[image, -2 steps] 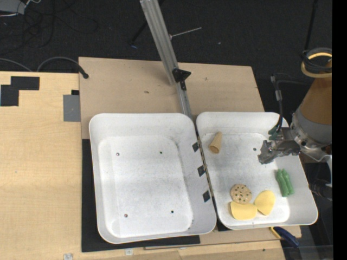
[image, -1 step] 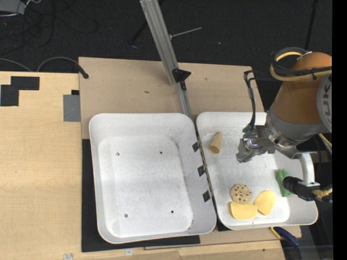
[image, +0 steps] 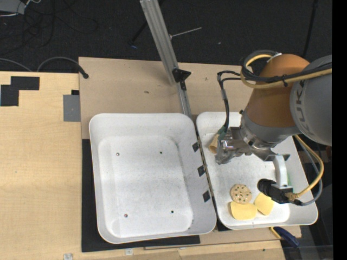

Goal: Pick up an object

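Where the pale wooden desk (image: 43,161) fills the left of the view, two dark cut-out shapes mark its upper part. To their right lies the left bin (image: 141,172), a shallow white tray with a few small dark dots on its floor. Behind it a grey metal strut (image: 162,42) slants down toward the seam between the two trays, and three small black clips (image: 201,170) sit along that seam.

Just past the seam is the right bin (image: 222,183). The tool (image: 225,151) hangs low over its upper left part, near the seam, and a small tan scrap (image: 213,145) shows just beside it on the left. Whether the tool is released or clenched cannot be told from this angle, and nothing can be seen gripped in it.

The things to pick lie nearer the front of the right bin, well apart from the tool. They are a round tan disc (image: 240,193) with holes, a yellow piece (image: 243,211) touching its lower edge, and a second yellow piece (image: 264,204) just to the right. Above them the arm (image: 276,96), orange and grey, reaches in from the right.
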{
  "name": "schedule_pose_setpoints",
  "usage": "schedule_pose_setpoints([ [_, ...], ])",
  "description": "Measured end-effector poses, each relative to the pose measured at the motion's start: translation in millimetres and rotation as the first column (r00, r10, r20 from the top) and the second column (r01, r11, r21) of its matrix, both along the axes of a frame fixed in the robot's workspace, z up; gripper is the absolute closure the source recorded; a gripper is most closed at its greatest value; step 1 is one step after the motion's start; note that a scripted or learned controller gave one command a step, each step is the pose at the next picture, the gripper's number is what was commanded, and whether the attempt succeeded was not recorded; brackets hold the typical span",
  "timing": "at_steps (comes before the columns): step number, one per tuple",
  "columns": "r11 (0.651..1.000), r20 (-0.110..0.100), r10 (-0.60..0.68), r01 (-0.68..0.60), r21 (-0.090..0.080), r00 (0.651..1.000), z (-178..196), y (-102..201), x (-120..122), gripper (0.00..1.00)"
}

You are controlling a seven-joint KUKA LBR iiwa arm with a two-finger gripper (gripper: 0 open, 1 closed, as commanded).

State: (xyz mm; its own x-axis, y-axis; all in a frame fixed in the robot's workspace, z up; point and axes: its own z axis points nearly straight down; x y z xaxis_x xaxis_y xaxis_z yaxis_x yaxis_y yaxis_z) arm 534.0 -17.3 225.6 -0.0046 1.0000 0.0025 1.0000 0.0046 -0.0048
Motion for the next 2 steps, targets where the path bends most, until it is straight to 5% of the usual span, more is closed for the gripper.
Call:
schedule_pose_setpoints([
  [2,1.0,0.003,-0.001,0.001,-0.002,1.0,3.4,106.3,8.5,1.0],
])
